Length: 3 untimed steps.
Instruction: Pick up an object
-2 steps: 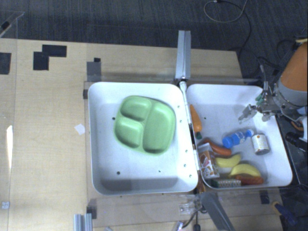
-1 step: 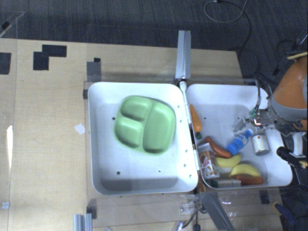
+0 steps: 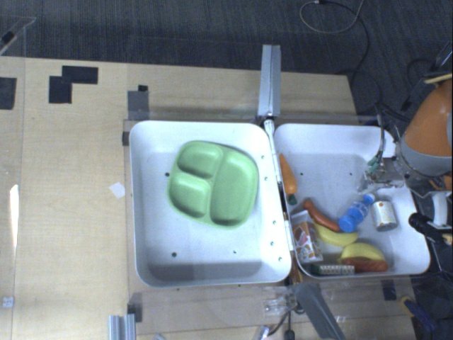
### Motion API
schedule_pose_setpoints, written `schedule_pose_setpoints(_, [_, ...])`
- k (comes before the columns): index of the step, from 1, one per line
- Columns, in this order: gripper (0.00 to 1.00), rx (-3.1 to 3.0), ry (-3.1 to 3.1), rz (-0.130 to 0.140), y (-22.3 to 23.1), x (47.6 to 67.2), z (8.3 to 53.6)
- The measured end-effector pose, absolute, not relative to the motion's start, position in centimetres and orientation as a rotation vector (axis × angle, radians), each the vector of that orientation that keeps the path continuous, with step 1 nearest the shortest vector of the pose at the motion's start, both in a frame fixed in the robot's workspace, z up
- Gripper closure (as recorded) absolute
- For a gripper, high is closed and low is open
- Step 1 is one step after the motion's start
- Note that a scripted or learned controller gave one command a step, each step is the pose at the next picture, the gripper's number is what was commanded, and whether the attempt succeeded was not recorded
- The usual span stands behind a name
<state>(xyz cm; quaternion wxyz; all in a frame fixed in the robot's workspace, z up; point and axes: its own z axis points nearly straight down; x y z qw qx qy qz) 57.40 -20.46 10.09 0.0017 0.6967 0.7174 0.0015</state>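
Along the near wall of the right bin (image 3: 425, 264), a banana (image 3: 362, 250), a red-brown sausage-like piece (image 3: 364, 264) and a small packet (image 3: 304, 236) are crowded together. Just beyond them, a blue bottle (image 3: 354, 214) and a small can (image 3: 384, 214) are seen. At the bin's far right side the gripper (image 3: 379, 168) is poised; whether its jaws are parted cannot be told, and nothing is seen held. The approach is judged to be under way; a descent onto one item is called for next. Farther left, a green divided tray (image 3: 214, 183) lies in the left bin (image 3: 148, 261).
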Motion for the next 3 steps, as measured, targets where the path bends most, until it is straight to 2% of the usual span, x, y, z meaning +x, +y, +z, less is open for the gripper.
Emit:
schedule_pose_setpoints(1, [1.0, 2.319, 2.117, 0.001, -18.0, 56.7, 19.5])
schedule_pose_setpoints(2, [1.0, 2.65, 1.685, -0.003, -17.3, 62.5, 18.7])
schedule_pose_setpoints(3, [1.0, 2.829, 1.363, -0.001, -18.8, 66.1, 19.5])
